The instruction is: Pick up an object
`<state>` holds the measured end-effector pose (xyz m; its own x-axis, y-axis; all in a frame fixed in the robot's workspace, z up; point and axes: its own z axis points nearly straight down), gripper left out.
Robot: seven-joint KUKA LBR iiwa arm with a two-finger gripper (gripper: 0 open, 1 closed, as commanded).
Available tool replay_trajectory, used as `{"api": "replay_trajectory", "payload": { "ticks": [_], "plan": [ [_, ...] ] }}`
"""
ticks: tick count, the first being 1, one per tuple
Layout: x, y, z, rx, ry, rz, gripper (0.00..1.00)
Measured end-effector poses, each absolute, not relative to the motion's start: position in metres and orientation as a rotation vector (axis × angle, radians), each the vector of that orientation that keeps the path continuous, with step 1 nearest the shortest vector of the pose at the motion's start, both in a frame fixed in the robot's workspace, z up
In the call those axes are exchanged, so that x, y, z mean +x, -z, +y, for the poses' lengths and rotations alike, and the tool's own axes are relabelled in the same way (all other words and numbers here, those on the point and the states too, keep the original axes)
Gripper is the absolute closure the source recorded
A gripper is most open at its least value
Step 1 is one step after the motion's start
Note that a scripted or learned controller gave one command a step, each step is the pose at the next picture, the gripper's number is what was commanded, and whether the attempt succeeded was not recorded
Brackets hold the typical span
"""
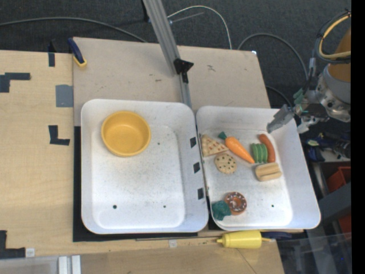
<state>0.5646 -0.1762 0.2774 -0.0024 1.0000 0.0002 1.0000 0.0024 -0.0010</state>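
The right bin (296, 210) holds toy food. An orange carrot (239, 149) lies beside a waffle wedge (212, 146) and a round cookie (226, 164). A green piece (260, 152), a red sausage (267, 145) and a tan bread piece (267, 172) lie to the right. A pink-iced donut (235, 202) and a teal piece (220, 210) sit near the front. My gripper (281, 120) hangs at the bin's upper right edge, above the sausage, with nothing seen between its fingers.
A yellow bowl (125, 133) sits in the left bin (137, 210). A yellow mustard bottle (244, 240) lies on the bench in front of the right bin. A slanted metal pole (165, 30) rises behind the bins. Cables trail across the back.
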Motion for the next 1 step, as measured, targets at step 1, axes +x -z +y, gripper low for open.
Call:
{"api": "replay_trajectory", "payload": {
  "ticks": [1],
  "plan": [
    [0.5646,-0.2774,-0.1763,-2.218,-0.001,-2.224,0.0]
  ]
}}
